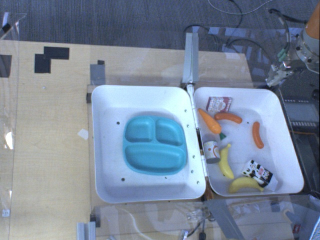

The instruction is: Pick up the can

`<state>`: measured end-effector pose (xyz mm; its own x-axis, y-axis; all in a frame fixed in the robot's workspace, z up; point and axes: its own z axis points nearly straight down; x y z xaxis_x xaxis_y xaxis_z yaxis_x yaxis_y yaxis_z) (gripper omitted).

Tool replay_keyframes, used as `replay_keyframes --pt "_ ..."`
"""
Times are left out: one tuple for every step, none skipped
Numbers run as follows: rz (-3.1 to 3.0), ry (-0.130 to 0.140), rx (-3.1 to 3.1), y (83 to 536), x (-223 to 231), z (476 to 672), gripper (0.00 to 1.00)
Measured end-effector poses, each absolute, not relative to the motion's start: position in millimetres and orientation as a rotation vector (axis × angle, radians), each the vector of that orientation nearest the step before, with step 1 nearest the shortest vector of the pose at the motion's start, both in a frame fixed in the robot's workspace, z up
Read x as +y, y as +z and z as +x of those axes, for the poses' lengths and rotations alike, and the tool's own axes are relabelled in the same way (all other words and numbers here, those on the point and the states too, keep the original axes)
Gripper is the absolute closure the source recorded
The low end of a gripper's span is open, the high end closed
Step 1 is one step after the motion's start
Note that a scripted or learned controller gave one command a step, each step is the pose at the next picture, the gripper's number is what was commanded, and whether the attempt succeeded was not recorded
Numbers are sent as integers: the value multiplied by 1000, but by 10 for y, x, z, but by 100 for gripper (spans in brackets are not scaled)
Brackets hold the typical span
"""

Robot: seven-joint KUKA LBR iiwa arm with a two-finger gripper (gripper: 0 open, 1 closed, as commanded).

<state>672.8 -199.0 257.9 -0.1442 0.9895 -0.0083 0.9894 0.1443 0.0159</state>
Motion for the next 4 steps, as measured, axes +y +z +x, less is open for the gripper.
replay_keyframes --pt "2396 5 2027 2000 -1636 6568 100" --pt "2288 9 2142 3758 -1179 6699 100" --pt "2648 2 1691 2980 38 6217 100" --pt "2826 7 1372 3169 749 6373 100"
